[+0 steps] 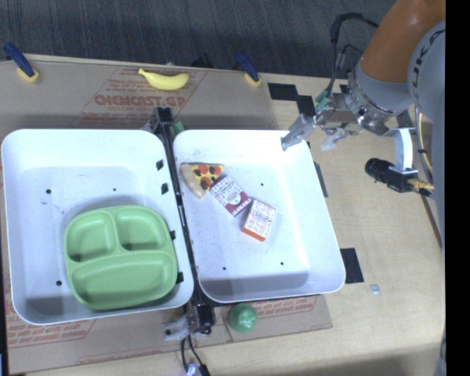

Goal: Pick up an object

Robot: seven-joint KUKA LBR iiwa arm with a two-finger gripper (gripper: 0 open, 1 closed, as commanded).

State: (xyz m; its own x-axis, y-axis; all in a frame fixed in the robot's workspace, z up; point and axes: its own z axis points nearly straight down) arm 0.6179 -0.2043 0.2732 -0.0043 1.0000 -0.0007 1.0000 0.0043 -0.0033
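Objects for picking lie in the right bin (pixel 321 233): a pizza slice (pixel 201 175) with red and dark toppings near the bin's upper left, a small carton (pixel 231 195) with a maroon and white print just beside it, and an orange and white box (pixel 258 219) just beside the carton on its lower right. All three lie flat on the bin floor, in a loose diagonal row. The left bin (pixel 23 171) holds a green divided tray (pixel 121 255) with three compartments. A yellow banana (pixel 164 78) rests on the cardboard beyond the bins, and a green ball (pixel 241 316) sits on the bench just before the right bin's front edge.

The arm reaches in from the right, its orange band high at the upper right corner. The gripper (pixel 301 131) hangs over the right bin's upper right corner, well apart from the three objects, its fingers spread and nothing between them.
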